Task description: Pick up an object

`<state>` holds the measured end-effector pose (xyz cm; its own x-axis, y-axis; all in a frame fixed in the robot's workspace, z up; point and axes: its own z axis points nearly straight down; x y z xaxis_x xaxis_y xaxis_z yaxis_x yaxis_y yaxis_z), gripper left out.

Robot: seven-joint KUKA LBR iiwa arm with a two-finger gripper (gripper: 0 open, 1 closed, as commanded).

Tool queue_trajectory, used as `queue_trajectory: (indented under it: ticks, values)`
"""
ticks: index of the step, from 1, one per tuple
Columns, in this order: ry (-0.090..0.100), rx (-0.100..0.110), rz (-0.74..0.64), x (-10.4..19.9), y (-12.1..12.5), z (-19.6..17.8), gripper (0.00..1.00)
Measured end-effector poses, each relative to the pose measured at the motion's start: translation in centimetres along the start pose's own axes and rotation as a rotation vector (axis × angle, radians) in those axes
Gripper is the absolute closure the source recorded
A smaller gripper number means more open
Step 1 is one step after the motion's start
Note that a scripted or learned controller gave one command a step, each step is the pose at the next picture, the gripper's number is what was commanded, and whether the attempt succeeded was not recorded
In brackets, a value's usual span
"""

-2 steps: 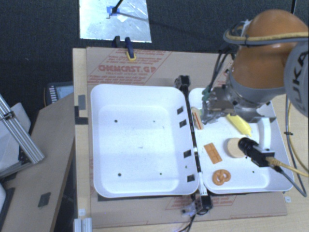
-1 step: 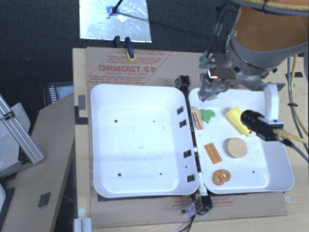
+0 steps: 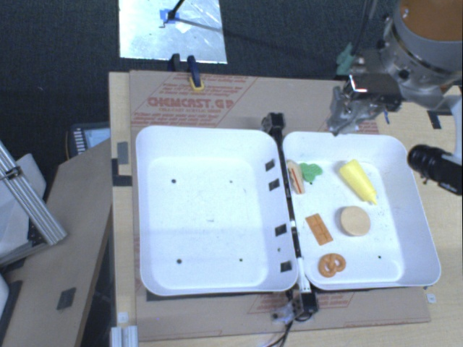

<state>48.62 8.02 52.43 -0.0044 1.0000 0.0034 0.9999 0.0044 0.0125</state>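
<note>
While the left bin [image 3: 202, 208] sits beside it, the right bin [image 3: 405, 215] holds a hot dog [image 3: 294, 176], green piece [image 3: 311, 171], orange block [image 3: 318, 228], pretzel [image 3: 331, 264], tan disc [image 3: 355, 221] and yellow cone [image 3: 359, 180]. Above that bin's far edge hangs the gripper [image 3: 346, 121], holding nothing; whether it is open I cannot tell.

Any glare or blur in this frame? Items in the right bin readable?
Camera view: even light, soft shadows; the foil sheet at the top glares; the pincer over the right bin's far rim is blurry; the yellow piece, round biscuit and pretzel read clearly, though the whole frame is soft.
</note>
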Motion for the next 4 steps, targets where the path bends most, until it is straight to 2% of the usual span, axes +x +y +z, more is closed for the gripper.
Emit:
queue_trajectory:
  ticks: [1,4]
  values:
    - [-0.002,0.009,-0.001,1.3,0.1,-1.1,1.00]
    - [-0.002,0.010,0.000,2.9,0.1,-1.1,1.00]
